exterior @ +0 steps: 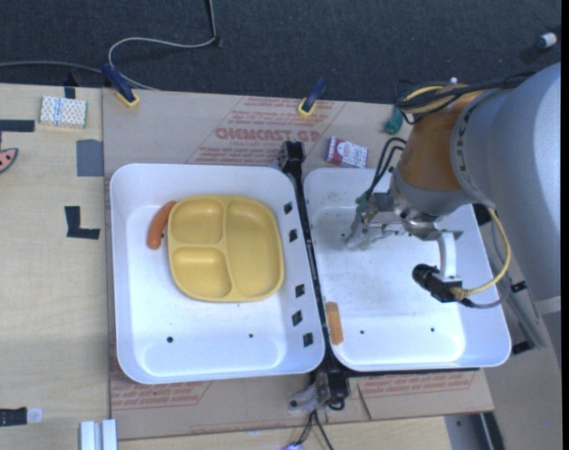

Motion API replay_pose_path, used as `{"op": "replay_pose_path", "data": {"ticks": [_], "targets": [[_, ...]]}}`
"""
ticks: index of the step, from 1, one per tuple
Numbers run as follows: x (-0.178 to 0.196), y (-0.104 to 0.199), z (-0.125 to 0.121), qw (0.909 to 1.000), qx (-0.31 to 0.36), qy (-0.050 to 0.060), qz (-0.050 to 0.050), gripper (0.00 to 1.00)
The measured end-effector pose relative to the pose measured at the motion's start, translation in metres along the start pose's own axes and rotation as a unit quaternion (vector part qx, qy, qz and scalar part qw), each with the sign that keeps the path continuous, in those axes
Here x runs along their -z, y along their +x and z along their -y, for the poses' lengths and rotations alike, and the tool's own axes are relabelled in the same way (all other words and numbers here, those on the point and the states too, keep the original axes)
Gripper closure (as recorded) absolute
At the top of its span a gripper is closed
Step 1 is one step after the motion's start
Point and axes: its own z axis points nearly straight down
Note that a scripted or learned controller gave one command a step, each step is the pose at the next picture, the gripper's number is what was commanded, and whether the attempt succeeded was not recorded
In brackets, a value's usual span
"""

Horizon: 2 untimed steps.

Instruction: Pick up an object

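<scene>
A yellow divided plate (226, 247) lies in the left bin (143, 345). An orange sausage-shaped piece (157, 225) rests against the plate's left rim. A small orange piece (334, 322) lies at the front left edge of the right bin (406, 340). My gripper (366, 230) is low over the back left part of the right bin, pointing left, with the grey wrist and orange band behind it. It is well apart from the small orange piece, and nothing shows in its grasp.
A black divider with clips (301, 251) runs between the bins. A red and white packet (345, 152) lies on the cardboard behind the right bin. Clamps (312, 101) and cables sit at the bench's back edge.
</scene>
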Motion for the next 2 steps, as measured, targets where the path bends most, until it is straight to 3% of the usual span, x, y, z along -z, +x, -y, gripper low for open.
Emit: {"op": "replay_pose_path", "data": {"ticks": [1,2], "targets": [[-0.0001,0.0000,0.0000,1.0000,0.000,0.000,0.000,0.00],[0.0091,0.0008,0.0000,1.0000,0.000,0.000,-0.001,1.00]]}}
